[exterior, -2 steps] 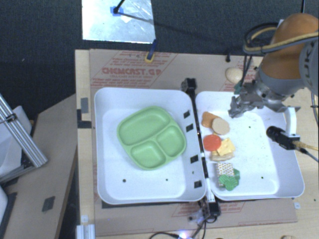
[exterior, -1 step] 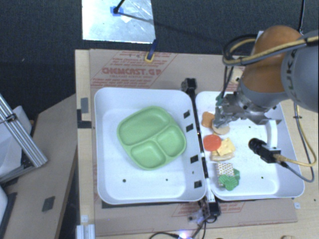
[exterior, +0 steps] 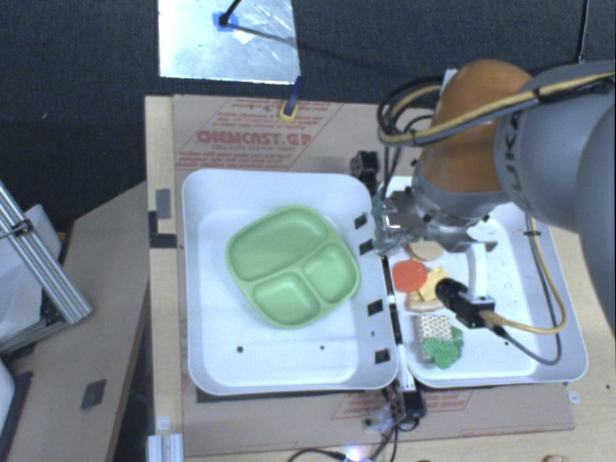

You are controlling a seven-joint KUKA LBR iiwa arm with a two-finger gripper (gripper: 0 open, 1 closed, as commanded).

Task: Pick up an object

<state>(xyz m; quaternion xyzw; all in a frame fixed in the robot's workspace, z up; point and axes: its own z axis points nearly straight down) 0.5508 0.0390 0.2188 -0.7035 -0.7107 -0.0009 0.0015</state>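
The orange disc (exterior: pixel 409 275), flat, round and smooth, lay under the gripper (exterior: pixel 397 221); whether its jaws were parted, I cannot tell.

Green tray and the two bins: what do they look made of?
Green tray: looks like moulded plastic, smooth and matte, with rounded compartment walls and an even pale green colour. Left bin and right bin: probably thin formed white plastic, slightly glossy, with soft rounded rims; hard to be sure.
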